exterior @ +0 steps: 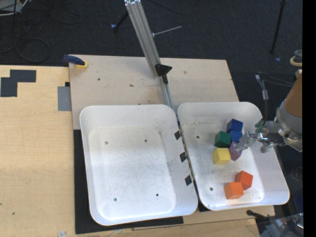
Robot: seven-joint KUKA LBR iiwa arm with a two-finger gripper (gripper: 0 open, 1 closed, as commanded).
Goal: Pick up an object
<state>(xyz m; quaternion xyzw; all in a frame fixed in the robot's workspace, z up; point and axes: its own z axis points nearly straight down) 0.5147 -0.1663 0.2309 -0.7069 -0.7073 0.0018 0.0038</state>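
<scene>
The gripper [245,143] reaches into the right bin [266,194] from the right side, and its fingertips are low among a tight group of small blocks: the purple block [235,151] is just at the tips, with the yellow block [221,156], the green block [222,139] and the blue block [235,128] packed close around it. Whether the fingers are spread or pressed together the view does not show clearly, and no block can be seen held between them, so the robot probably has not yet a secure grasp. The main risk comes from this crowding: a finger may land on top of a neighbour block and not beside the purple one, or it may push the yellow and green blocks away and turn the target, so that the fingers close on a corner and the block slips out. The two orange blocks [239,185] lie well apart, near the front wall of the bin, and would be easier. The blocks look like hard, smooth cubes with sharp edges; the bins are shallow white trays with rounded corners and some dark specks, and the left bin [94,132] has a similar surface.
</scene>
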